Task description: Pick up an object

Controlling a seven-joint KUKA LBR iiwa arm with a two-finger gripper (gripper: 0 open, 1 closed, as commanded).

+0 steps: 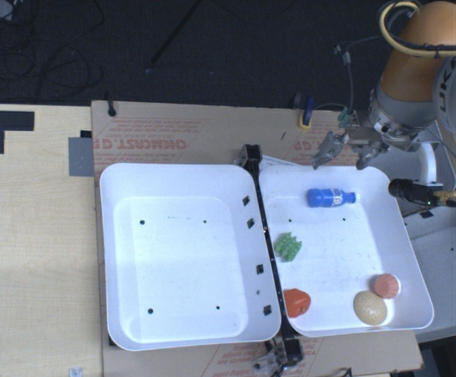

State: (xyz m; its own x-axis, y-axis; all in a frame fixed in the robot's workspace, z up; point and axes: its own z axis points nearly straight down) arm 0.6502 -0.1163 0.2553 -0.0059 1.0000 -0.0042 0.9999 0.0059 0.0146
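Note:
My gripper [344, 154] hangs above the far edge of the right bin [416, 269], its two fingers spread apart with nothing between them. Just below it in the bin lies a blue bottle [330, 198] on its side. A green knobbly object [289, 247] rests near the bin's left wall. A red object [296, 301] sits in the near left corner. At the near right lie a pink round object [386, 286] and a cream round object [370, 308], touching each other.
The left bin [118, 258] lies beside the right one, joined by a black divider with clips [262, 234]. Both stand on a cardboard sheet [180, 136]. A black fixture [417, 191] juts in by the right bin's far right corner.

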